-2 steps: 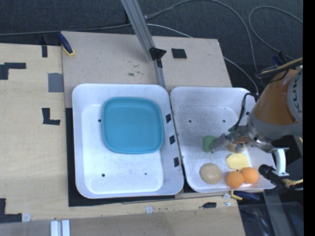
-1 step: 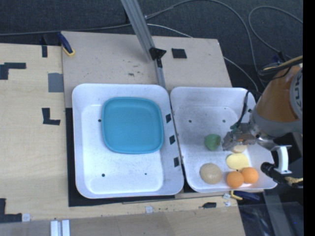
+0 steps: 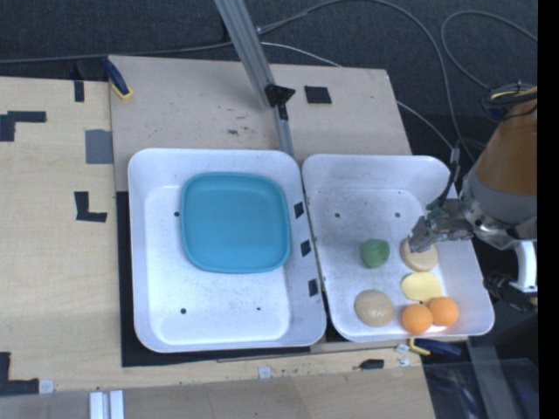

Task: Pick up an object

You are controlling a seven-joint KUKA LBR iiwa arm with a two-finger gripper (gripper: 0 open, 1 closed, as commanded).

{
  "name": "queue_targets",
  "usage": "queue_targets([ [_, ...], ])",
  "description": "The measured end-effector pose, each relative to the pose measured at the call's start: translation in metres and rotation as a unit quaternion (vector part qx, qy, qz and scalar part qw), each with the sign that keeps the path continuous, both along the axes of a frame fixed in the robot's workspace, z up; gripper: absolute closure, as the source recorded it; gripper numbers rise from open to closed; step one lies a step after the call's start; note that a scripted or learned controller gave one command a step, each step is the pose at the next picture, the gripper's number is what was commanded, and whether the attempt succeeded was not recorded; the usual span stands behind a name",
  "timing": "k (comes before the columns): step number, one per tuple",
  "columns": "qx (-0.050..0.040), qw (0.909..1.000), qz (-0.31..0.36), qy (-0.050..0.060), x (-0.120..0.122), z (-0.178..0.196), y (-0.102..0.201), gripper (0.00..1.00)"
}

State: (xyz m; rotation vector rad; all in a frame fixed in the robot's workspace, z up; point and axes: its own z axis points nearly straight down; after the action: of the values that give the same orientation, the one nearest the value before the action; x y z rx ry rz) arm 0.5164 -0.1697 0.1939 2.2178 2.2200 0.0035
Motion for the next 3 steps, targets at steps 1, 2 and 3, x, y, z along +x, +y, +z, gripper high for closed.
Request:
queue_targets([
  [1,0.0002,1.0000,0.000,0.001,0.001,0.036,0.000,1.00],
  [2,0.0009,1.0000,0.001,0.003,-0.005,0.028,0.046,1.00],
  [3,0.0010,1.0000,0.002,0.003,-0.013,0.021,0.102,1.00],
])
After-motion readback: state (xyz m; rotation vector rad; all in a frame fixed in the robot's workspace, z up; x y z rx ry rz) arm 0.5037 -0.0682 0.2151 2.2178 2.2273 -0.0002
